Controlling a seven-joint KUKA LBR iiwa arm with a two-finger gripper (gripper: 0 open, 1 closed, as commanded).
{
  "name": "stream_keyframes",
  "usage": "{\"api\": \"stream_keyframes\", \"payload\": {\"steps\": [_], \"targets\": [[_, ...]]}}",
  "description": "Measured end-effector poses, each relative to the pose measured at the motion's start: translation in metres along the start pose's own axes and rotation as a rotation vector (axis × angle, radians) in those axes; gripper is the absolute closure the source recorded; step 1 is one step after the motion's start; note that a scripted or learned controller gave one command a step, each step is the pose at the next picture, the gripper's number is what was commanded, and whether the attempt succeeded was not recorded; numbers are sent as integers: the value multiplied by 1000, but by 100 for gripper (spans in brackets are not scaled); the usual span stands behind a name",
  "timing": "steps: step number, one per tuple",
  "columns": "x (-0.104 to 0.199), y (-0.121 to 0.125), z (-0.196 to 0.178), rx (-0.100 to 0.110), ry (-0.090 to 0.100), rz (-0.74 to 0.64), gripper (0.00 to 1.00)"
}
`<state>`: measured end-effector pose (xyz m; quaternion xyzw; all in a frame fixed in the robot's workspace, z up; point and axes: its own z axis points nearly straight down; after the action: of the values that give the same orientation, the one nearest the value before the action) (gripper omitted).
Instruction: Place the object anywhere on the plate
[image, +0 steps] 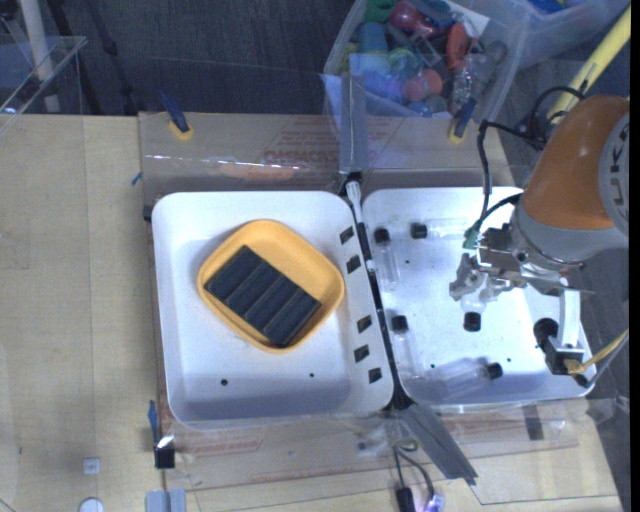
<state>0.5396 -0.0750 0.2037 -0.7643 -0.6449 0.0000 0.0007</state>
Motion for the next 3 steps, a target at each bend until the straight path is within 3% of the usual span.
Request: {"api": "stream_keyframes", "payload": {"steps": [1, 2, 3], "targets": [[26, 69, -5, 0, -2, -79, 100], [43, 109, -7, -3, -3, -227, 100], [87, 99, 19, 2, -1, -374, 100]]}}
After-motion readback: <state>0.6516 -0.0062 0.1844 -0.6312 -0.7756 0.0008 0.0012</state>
